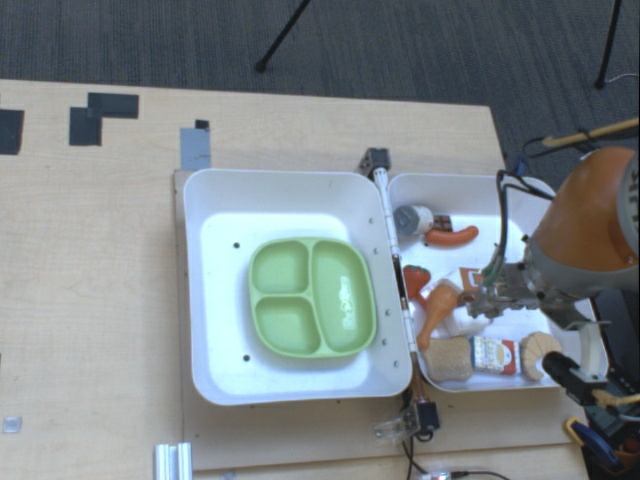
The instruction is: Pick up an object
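One green divided plate [312,296] left, one carrot [436,313] right, tool [487,293] grip state unclear.

Glossy green plastic tray [312,298], smooth white plastic bins [195,268], matt wooden bench [90,298]

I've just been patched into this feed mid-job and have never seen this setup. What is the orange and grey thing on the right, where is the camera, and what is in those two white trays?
You are looking down at a slant from one fixed camera above a wooden bench. The orange and grey shape is a robot arm reaching in from the right; its pincer hangs over the right bin. Whether it grips anything cannot be told from here. That bin holds toy food: a sausage, a carrot, something red, a small labelled packet and a bread-like piece. The left bin holds a green divided plate.
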You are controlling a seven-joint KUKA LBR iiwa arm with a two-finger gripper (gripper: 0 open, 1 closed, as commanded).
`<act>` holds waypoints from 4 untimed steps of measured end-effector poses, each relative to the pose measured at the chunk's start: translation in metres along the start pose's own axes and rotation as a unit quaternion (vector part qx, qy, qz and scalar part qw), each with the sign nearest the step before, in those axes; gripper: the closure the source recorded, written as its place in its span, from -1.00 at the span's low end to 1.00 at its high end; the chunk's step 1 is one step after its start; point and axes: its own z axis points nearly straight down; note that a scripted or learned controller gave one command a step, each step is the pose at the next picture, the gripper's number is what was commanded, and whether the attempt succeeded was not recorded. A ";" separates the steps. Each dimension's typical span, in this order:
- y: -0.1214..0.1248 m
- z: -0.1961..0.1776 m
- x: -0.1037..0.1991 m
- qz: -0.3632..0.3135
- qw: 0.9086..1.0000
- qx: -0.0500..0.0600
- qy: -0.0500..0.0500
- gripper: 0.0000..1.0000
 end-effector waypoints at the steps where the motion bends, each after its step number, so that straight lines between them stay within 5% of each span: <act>1: 0.000 0.000 0.001 0.000 1.000 0.000 0.000 -1.00; 2: 0.093 0.067 -0.016 -0.002 1.000 -0.003 0.000 -1.00; 3: 0.174 0.068 -0.002 0.004 1.000 0.025 0.002 -1.00; 4: 0.107 0.067 0.012 -0.001 1.000 -0.002 0.000 -1.00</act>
